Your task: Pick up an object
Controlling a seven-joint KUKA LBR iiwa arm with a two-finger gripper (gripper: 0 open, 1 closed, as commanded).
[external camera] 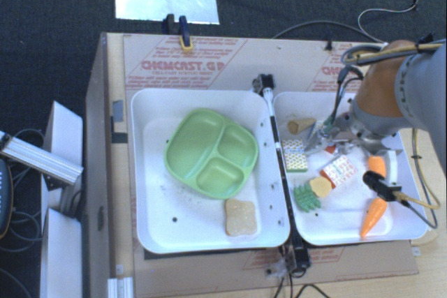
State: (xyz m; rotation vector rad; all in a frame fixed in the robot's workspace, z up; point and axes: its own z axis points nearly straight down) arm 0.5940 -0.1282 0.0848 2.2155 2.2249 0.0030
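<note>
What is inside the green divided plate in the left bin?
The green plate shows three bare compartments, nothing in them. It lies tilted in the left bin; the bin floor under it is covered. The toast slice lies beside it.

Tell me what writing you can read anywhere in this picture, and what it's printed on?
"CHEMCAST GP": red print on the brown board under the bins, repeated faintly across it; the finer red lines are too blurred to read.
Small carton in the right bin: red markings, too small to read.

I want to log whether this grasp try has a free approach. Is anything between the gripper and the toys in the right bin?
Nothing visible blocks it. The gripper hangs low in the right bin, with the checkered block directly beside it and the red-and-white box just below.
</note>
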